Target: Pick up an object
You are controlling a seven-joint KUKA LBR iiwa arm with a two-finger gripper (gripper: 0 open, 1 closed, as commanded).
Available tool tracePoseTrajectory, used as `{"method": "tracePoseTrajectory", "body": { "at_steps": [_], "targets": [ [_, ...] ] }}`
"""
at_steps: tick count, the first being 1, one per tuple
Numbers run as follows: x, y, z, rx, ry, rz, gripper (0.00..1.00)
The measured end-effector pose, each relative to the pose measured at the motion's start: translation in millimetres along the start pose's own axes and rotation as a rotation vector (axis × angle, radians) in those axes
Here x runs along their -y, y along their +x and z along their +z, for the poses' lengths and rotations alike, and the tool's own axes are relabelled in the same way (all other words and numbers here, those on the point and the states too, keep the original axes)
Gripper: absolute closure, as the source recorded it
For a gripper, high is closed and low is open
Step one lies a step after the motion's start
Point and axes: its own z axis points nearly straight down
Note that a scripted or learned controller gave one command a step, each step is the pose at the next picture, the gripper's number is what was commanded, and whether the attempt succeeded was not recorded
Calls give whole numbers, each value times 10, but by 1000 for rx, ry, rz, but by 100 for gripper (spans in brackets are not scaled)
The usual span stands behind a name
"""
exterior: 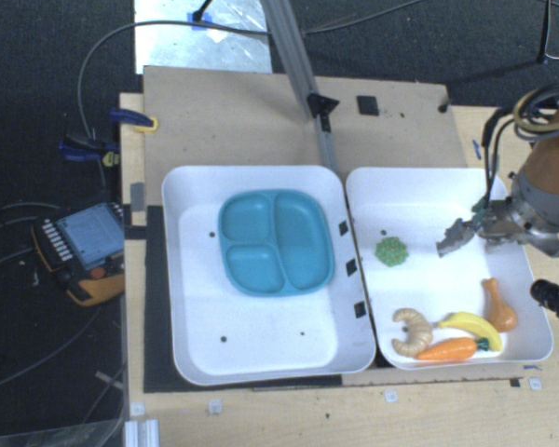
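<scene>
two shallow white bins sit side by side on my bench as i look down from the fixed camera. left bin (196, 343): holds one blue divided plate (276, 241) with three compartments, lying flat toward the bin's upper middle. right bin (419, 189): holds five items. item one, a green broccoli floret (390, 251), near the bin's left wall and about mid-height, apart from everything else. item two, a tan croissant (411, 331), at the lower left of the bin. item three, a yellow banana (473, 327), just beside the croissant on its right. item four, an orange carrot (446, 349), lying along the bin's lower wall, touching or nearly touching the croissant and banana. item five, an orange-brown drumstick-shaped piece (498, 308), at the lower right, near the banana's far end. arm entry: grey body with orange band, reaching in from the right edge, its gripper (450, 238) over the right bin's upper middle, to the right of the broccoli and clear of it. i see nothing between the fingers; whether they are spread or closed i cannot tell at this angle.
</scene>
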Motion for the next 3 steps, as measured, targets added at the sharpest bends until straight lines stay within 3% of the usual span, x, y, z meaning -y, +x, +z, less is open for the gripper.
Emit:
{"method": "tracePoseTrajectory", "body": {
  "at_steps": [2, 3],
  "targets": [
    [95, 164, 999, -1, 3, 3, 0],
    [74, 160, 1113, 1, -3, 4, 0]
  ]
}}
